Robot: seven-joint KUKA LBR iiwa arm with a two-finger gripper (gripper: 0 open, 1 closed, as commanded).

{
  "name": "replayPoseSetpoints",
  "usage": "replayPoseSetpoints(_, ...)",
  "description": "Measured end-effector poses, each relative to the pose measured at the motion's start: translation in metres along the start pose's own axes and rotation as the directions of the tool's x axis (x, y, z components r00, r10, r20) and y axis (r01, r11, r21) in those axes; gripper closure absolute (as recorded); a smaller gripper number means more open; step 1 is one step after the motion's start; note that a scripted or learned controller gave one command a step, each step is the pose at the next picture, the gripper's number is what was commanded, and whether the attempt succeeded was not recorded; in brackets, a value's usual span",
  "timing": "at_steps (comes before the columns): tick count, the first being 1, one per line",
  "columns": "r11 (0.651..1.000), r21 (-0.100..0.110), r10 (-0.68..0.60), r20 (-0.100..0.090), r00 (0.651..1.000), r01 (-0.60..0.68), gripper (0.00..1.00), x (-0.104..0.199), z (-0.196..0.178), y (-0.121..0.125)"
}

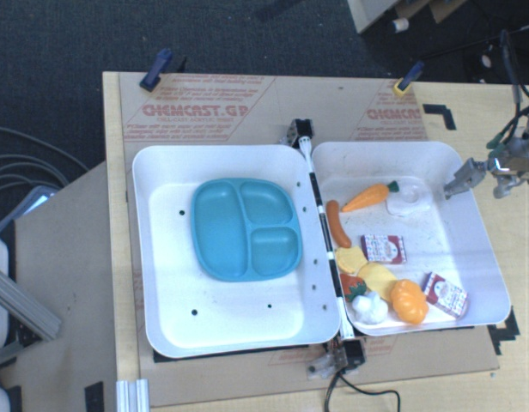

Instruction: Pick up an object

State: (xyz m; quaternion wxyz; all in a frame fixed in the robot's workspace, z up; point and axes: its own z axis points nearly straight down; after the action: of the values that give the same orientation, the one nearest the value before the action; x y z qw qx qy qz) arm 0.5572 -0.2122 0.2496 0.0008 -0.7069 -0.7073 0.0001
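Two white bins are sitting side by side on a bench covered with printed brown board. The left bin is holding a blue divided plate, lying flat near the bin's middle with its three compartments facing up. The right bin is holding the small items, most of them gathering along its left wall and near corner.

A toy carrot is lying tilted in the upper part of the right bin, its tip pointing toward the dividing wall. Just right of the carrot a clear, pale piece is resting; what it is cannot be told. A sausage is lying along the left wall, below the carrot. A small red-and-white packet is lying near the bin's middle. A second red-and-white packet is lying tilted toward the near right corner. An orange fruit is sitting just left of that packet, touching a yellow item. A white item is sitting in the near left corner beside the fruit.

The gripper is showing at the right bin's far right rim, reaching in from the right edge. It is standing apart from every item, with nothing between its fingers; how far they are spread cannot be told.
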Motion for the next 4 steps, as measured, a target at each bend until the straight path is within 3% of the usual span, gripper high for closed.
replayPoseSetpoints(1,1.000,-0.002,-0.002,-0.002,1.000,0.002,0.00,0.002,0.165,0.060)
replayPoseSetpoints(2,1.000,0.006,-0.001,-0.001,1.000,0.001,0.00,0.083,0.166,0.096)
replayPoseSetpoints(3,1.000,0.023,-0.001,-0.001,1.000,0.001,0.00,0.113,0.169,0.104)
replayPoseSetpoints(4,1.000,0.024,-0.001,-0.001,1.000,0.001,0.00,0.109,0.169,0.104)
